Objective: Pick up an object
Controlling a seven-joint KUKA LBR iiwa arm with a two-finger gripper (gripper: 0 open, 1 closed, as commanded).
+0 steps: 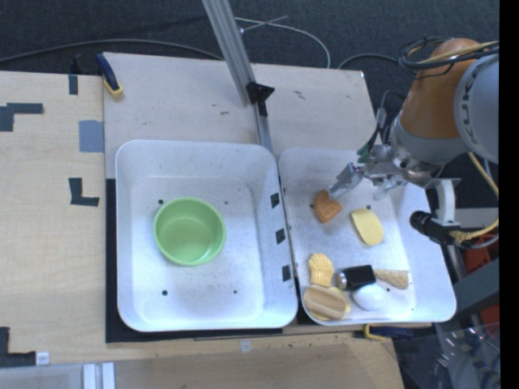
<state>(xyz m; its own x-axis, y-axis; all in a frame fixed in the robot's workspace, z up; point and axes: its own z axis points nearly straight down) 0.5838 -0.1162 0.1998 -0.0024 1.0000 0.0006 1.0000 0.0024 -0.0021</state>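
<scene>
The right bin [422, 298] holds several small toy foods. A brown waffle-like piece [327, 207] lies near its left wall, and a pale yellow oval piece [367, 227] lies just to the right of it. My gripper [366, 183] hangs over the bin's back part, above and slightly behind these two. Its fingers are spread open with nothing between them, and the left fingertip [344, 180] points toward the brown piece without touching it.
At the right bin's front lie a yellow corn piece [321, 269], a black item [355, 277], a white item [371, 297], a tan bun [326, 302] and a tan wedge [393, 279]. A green bowl [190, 231] sits in the left bin [130, 298]. A metal pole [231, 35] rises behind the bins.
</scene>
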